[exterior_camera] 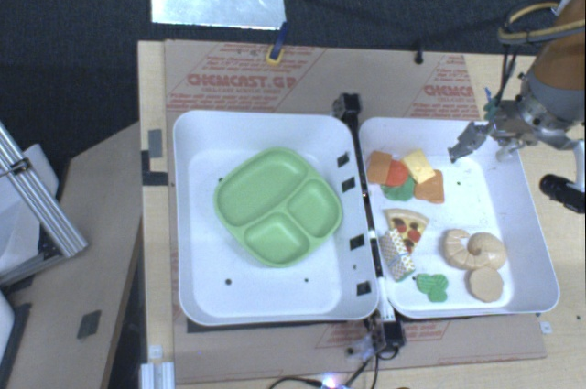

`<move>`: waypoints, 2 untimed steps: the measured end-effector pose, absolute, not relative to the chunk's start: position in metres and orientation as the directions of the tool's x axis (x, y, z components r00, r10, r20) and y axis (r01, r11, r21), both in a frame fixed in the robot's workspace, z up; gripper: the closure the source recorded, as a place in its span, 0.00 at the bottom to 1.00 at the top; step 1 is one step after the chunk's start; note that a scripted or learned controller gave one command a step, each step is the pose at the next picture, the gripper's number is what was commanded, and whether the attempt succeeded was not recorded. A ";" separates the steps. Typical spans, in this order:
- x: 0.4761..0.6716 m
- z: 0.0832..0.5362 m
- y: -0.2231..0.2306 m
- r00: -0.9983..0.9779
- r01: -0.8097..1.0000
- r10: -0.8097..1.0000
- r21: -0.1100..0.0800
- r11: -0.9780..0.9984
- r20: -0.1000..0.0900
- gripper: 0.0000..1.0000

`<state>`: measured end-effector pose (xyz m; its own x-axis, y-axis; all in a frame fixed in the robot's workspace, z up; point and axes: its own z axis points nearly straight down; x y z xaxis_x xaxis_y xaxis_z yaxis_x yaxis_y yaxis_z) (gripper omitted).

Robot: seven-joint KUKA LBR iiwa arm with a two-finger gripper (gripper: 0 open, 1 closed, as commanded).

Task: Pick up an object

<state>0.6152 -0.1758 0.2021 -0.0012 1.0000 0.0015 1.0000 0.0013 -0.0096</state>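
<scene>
Reaching in from the right, the arm [558,67] hangs over the upper right part of the right bin [522,195], with the gripper [469,145] near that bin's far rim. Its fingers are too blurred and small to judge, so I cannot tell whether it is released or clenched; nothing is seen between them.

Right bin contents: a cluster of orange, red, yellow and green toy food pieces [405,175] lies at the upper left, near the divider. Below it lies a toy pizza slice [407,226], touching a speckled grey piece [396,253]. A small green toy [432,286] sits near the front rim. Two beige bread-like pieces [473,248] lie at the lower right, one just beside the other.

Left bin [197,195]: a green compartment plate [277,206] lies flat near its centre. Both bins rest on the desk [110,186].
</scene>
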 end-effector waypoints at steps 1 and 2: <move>0.618 0.209 -0.176 -0.003 1.000 1.000 0.002 0.003 -0.001 0.00; 0.608 0.159 -0.176 -0.002 1.000 1.000 -0.002 0.002 0.000 0.00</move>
<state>0.6081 -0.1755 0.1595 -0.0017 1.0000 0.0002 1.0000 0.0017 -0.0017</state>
